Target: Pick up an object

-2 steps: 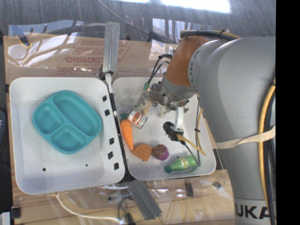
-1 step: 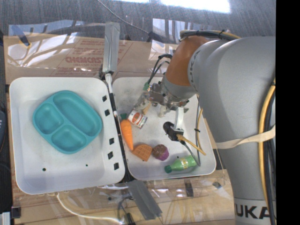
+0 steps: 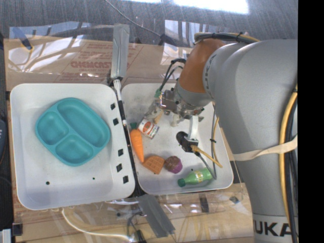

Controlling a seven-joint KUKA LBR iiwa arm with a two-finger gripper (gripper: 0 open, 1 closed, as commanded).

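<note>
My gripper (image 3: 174, 114): over the right bin (image 3: 223, 178); I cannot tell its state.
Nearest target: small can (image 3: 148, 128), just at eight o'clock.
Beyond: carrot (image 3: 136, 144), waffle (image 3: 154, 164), green bottle (image 3: 196, 177) toward six.
Approach: descend centred, straddle the can, avoid carrot.

Cardboard-covered bench (image 3: 76, 59) with two white bins (image 3: 30, 186) side by side

bins (image 3: 30, 186): white plastic, smooth, faint sheen | plate (image 3: 73, 131): teal plastic, matt | bottle (image 3: 196, 177): green plastic, glossy | arm (image 3: 258, 100): grey, smooth satin casing | tabletop (image 3: 76, 59): brown cardboard under clear glossy film
</note>
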